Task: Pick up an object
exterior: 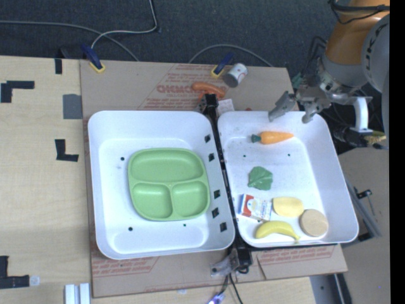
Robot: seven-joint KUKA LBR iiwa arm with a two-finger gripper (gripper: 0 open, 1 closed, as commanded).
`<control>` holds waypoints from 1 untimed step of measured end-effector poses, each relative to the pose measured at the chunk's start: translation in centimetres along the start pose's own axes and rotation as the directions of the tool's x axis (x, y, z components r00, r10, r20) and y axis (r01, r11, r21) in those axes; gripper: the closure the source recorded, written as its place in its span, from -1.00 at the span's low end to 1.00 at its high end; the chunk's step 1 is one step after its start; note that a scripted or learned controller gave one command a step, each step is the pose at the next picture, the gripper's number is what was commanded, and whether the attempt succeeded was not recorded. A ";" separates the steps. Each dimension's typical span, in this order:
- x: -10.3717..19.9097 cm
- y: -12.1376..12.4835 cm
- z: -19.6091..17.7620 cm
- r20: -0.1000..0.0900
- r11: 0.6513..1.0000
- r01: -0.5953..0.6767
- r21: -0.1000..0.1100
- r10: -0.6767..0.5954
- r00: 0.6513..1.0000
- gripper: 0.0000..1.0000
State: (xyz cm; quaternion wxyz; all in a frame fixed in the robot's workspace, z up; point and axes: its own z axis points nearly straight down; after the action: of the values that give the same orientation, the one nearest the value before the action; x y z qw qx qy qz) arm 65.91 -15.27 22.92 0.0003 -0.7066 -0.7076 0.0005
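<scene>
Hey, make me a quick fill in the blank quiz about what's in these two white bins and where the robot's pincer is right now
1. The green divided plate lies in the ____ bin.
2. The toy carrot lies closest to the ____ edge of the right bin.
3. The banana lies right beside the round tan ____.
4. The pincer hovers with its fingers ____ above the right bin's far edge.

Missing words: left; far; disc; open

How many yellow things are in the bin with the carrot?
2. A banana lies near the front edge of the right bin, and a pale yellow lump sits just behind it. Nothing seems hidden.
</scene>
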 end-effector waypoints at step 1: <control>0.5 -4.9 6.9 -0.001 1.000 0.000 0.002 0.000 1.000 -1.00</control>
State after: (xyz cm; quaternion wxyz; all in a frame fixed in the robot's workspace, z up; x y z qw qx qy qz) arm 61.00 -14.75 16.06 0.0013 -0.7066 -0.7076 0.0010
